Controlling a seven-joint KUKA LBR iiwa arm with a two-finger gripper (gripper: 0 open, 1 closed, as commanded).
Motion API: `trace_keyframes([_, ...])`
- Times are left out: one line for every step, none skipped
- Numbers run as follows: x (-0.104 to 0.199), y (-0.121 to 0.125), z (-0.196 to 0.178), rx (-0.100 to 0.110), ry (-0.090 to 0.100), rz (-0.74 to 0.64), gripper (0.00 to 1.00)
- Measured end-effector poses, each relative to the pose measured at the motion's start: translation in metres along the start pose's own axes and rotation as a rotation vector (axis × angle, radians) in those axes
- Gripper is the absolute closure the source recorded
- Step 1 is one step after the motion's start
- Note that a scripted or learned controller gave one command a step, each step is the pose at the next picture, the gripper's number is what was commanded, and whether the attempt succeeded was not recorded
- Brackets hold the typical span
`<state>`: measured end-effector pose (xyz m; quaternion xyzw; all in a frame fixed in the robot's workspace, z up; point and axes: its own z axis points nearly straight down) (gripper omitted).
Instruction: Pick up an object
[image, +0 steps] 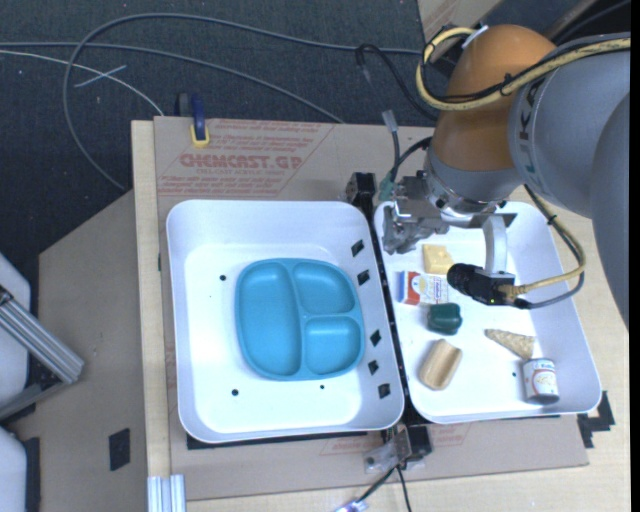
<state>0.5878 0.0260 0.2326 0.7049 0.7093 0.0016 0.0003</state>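
While the grey arm (570, 110) with its orange band (490, 90) was reached in over the right bin (575, 330), the hand (400, 228) was seen low at that bin's upper left corner, close against the wall shared with the left bin (190, 300). Whether the hand was spread wide or drawn narrow could not be told, since its tips were lost among dark metal parts and cables; nothing was seen held in it.

Several small objects were scattered in the right bin. A pale yellow block (437, 258) was found just beside the hand, toward the bin's middle. Below that block a small red, white and blue carton (422, 288) was laid, and just below the carton a dark green rounded piece (444, 319). Further toward the bin's near edge a tan cylinder (439, 364) was tilted on its side. Toward the bin's right part a tan wedge (510, 342) was seen, and near it, at the lower right corner, a small white can with a red label (540, 380). A black cylindrical part with a yellow cable (480, 283) was seen above the bin, just right of the carton.

A blue divided plate (298, 318) was set in the middle of the left bin. Both bins were borne side by side on a cardboard-covered surface (250, 150).
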Motion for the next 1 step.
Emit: trace_keyframes([0.0535,0.0093,-0.0077,0.000,0.000,0.000,1.00])
